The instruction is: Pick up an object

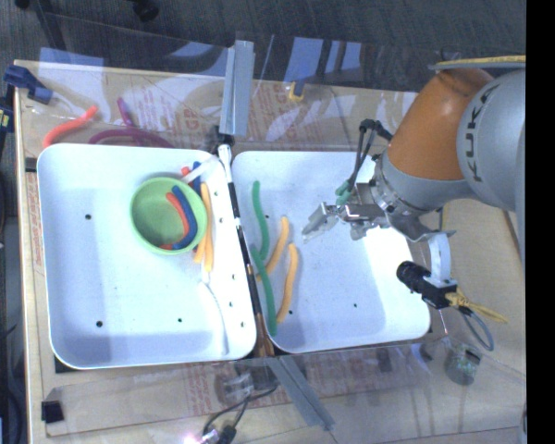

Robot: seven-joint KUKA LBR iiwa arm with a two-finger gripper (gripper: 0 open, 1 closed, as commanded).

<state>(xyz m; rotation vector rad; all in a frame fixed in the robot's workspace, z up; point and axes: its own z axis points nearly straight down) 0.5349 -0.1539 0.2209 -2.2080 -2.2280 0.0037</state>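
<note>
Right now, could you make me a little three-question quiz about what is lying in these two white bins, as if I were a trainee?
1. True or false: the round green plastic bowl sits in the right white bin.
2. Which lies nearest the wall between the bins, on the right bin's side? A) the long thin green strip B) the two short orange sticks C) the metal claw
3. Fill in: the grey arm with an orange band holds its claw above the ____ bin.

Key: 1 false, it sits in the left white bin. 2 A. 3 right.
</note>
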